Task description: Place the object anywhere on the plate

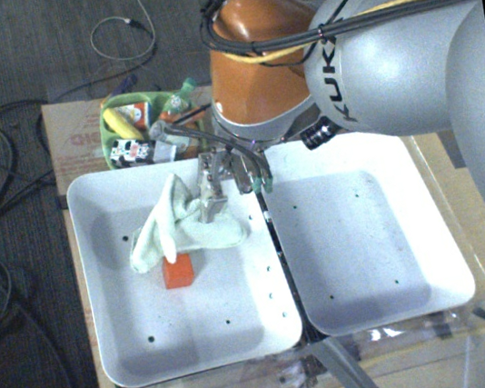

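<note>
**Cloth snagged, block left behind**

Dark carpet and loose cables surround the bench, where the left bin holds a pale green cloth draped over an orange block. No plate is evident. The gripper hangs low from the bent wrist, fingers seemingly pinching the cloth's upper edge. Lifting may drag fabric, nudge the block, or slip free.
</note>
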Robot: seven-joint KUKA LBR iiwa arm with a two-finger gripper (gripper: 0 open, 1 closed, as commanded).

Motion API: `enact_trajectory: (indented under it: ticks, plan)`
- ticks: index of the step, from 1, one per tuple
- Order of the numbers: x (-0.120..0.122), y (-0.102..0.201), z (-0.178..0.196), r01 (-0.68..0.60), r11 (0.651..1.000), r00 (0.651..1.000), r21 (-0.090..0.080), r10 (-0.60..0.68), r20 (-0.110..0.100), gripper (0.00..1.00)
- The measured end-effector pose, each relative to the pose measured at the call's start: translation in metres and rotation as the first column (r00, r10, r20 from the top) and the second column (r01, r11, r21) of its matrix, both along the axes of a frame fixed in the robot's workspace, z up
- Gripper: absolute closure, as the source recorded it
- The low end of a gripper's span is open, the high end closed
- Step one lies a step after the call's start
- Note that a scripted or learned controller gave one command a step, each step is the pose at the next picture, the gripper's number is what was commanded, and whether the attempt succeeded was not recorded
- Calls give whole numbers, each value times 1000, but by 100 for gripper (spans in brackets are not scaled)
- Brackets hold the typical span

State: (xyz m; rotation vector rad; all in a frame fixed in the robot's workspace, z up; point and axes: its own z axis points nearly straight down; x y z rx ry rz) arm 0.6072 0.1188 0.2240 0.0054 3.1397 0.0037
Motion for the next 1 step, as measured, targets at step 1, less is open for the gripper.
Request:
enact_trajectory:
  ticks: [1]
  plan:
    - [0, 0, 0, -1, 1000, 1000, 1, 1, 1, 0]
